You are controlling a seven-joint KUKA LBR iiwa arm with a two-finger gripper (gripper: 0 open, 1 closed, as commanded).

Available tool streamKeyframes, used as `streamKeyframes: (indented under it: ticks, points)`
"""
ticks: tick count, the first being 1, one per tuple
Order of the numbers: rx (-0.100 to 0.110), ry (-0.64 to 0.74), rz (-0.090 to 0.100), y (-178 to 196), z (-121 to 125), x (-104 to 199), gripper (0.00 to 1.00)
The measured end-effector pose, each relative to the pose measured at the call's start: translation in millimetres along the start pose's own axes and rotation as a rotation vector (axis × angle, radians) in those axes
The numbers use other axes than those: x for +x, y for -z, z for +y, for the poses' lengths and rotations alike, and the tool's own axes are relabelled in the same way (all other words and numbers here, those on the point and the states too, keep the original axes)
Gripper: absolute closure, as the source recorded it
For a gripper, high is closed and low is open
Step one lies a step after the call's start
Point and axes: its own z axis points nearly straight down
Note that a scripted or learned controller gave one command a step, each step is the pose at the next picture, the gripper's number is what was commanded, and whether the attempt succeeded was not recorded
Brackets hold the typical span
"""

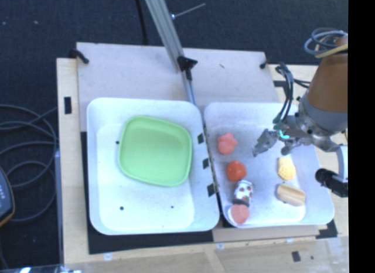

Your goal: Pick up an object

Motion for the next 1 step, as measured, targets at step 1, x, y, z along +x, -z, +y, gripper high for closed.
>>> streamKeyframes:
  ticks: [1]
  points:
    - [0.000, 0.000, 0.000, 0.0, 0.0, 0.0, 0.00]
